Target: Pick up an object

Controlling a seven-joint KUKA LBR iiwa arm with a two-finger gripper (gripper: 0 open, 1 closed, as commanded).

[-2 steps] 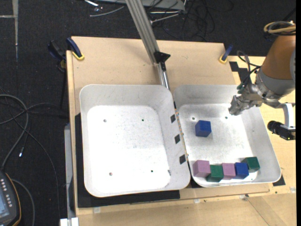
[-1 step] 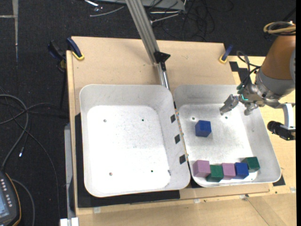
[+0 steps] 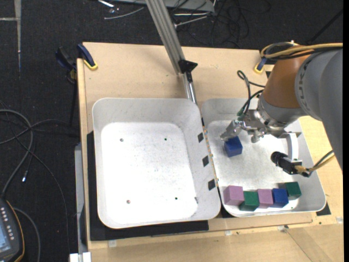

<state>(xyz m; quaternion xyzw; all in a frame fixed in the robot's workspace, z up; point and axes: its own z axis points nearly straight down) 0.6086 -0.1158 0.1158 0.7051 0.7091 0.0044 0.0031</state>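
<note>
Blue cube (image 3: 233, 147) lies alone on the floor of the right bin (image 3: 308, 156), in its far-left part, near the wall that borders the left bin (image 3: 143, 106). It sits flat, one corner turned toward the camera.

Gripper (image 3: 241, 135) hangs just above and slightly to the right of the blue cube, in the far half of the right bin. From this angle I cannot tell whether it is spread or pressed together, and I cannot tell whether it touches the cube. The grey arm (image 3: 322, 86) reaches in from the right, its orange band (image 3: 283, 86) above the wrist.

Five blocks stand in a row along the near wall of the right bin, touching or almost touching. Left to right:
- lilac cube (image 3: 234, 194)
- dark green block (image 3: 251, 200)
- pink cube (image 3: 265, 197)
- dark blue block (image 3: 280, 196)
- green cube (image 3: 293, 189)

This row is well apart from the blue cube.

Wooden bench (image 3: 142, 75) carries both bins. A slanted metal strut (image 3: 163, 26) runs from the top of the view toward the gap between the bins. A blue and yellow clamp (image 3: 86, 56) grips the bench's far-left corner.
</note>
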